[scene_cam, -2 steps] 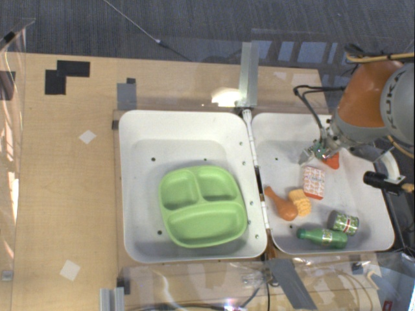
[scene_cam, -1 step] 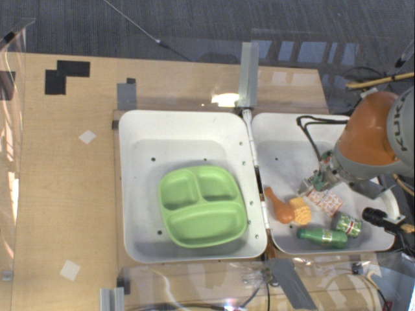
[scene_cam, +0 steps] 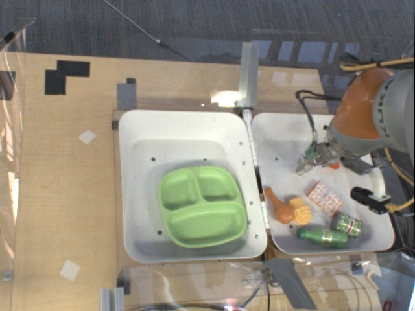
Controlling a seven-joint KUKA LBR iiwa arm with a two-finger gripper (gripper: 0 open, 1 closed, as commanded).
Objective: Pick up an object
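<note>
Small orange-red object (scene_cam: 333,165) is lying in the right bin (scene_cam: 279,238), just right of the gripper (scene_cam: 310,161), almost touching it. Whether its fingers are spread, I cannot tell. Below the gripper are sitting a patterned packet (scene_cam: 324,198), glossy green bottle (scene_cam: 322,237), can (scene_cam: 347,225) and chicken drumstick (scene_cam: 279,207).

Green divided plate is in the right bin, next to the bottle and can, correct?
Not quite. The camera view shows the green divided plate in the left bin. The bottle and can lie in the right bin, apart from the plate, near that bin's front edge.
</note>
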